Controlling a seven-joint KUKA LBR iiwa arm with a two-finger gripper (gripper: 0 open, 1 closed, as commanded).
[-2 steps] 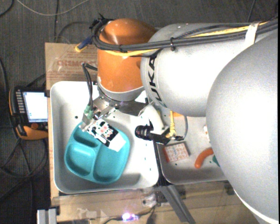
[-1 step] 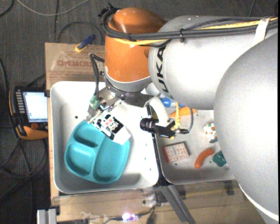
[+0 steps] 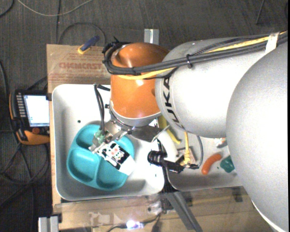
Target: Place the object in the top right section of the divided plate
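Observation:
A teal divided plate [image 3: 89, 166] lies in the left white bin [image 3: 63, 129], toward its front. My gripper [image 3: 112, 152] hangs over the plate's right side, its black and white body covering that part of the plate. The arm's orange band [image 3: 133, 88] and grey wrist hide the back right of the bin. I cannot make out any object at the gripper's tip.
In the right bin [image 3: 203, 180] lie an orange carrot-shaped item [image 3: 211, 163], a teal item [image 3: 227, 165] and a yellow item [image 3: 174, 137], partly under the arm. A black cable connector [image 3: 162, 161] hangs between the bins. A pendant [image 3: 31, 115] sits left of the bench.

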